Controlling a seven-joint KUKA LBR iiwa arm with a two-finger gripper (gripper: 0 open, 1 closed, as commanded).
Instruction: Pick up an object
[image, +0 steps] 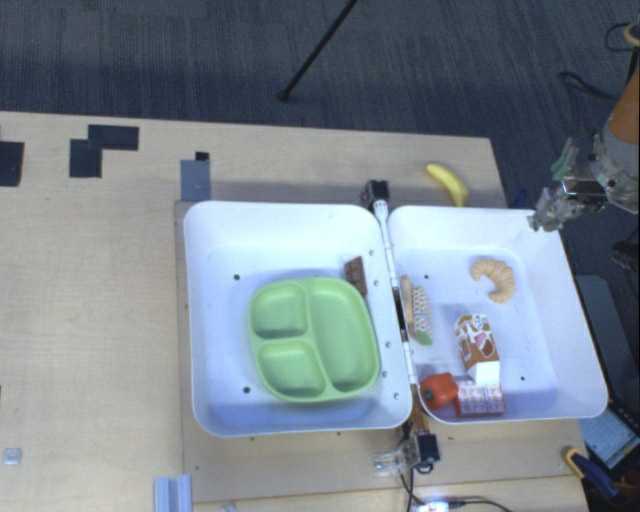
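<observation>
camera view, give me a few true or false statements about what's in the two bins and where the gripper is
1. A green divided plate lies in the left bin. True.
2. The croissant is in the left bin. False: it lies in the right bin.
3. The banana lies on the bench outside both bins. True.
4. The gripper is down among the items in the right bin. False: it is at that bin's upper right corner, apart from them.
5. The red item sits near the right bin's lower left corner. True.

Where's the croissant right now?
The croissant lies in the right bin, toward its far side, apart from the packets nearer the front, with the claw beyond the bin's far-right corner.
</observation>
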